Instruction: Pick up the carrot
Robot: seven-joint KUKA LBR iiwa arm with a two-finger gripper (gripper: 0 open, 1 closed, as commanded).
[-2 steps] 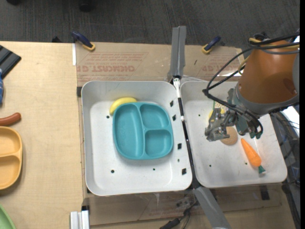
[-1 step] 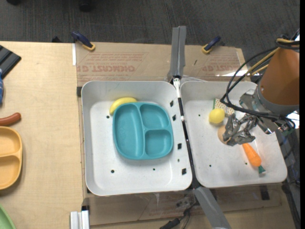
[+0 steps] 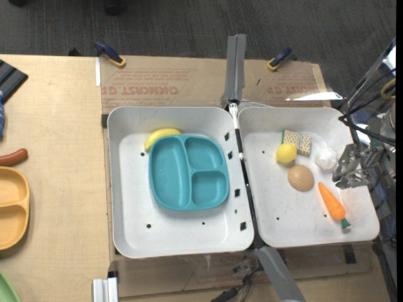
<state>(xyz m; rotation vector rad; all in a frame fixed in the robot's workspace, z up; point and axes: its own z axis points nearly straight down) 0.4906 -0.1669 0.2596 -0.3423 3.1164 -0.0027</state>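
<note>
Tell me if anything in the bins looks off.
One thing: a yellow banana in the left bin sits partly under the teal divided plate. In the right bin, the carrot lies flat beside the hand, apparently undamaged.

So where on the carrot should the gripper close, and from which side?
Probably across the carrot's thick orange middle, coming straight down from above. It lies flat in the right bin, slanting toward the near right corner, so the fingers should straddle it crosswise. The egg sits close by its upper end; the gripper is just right.
</note>
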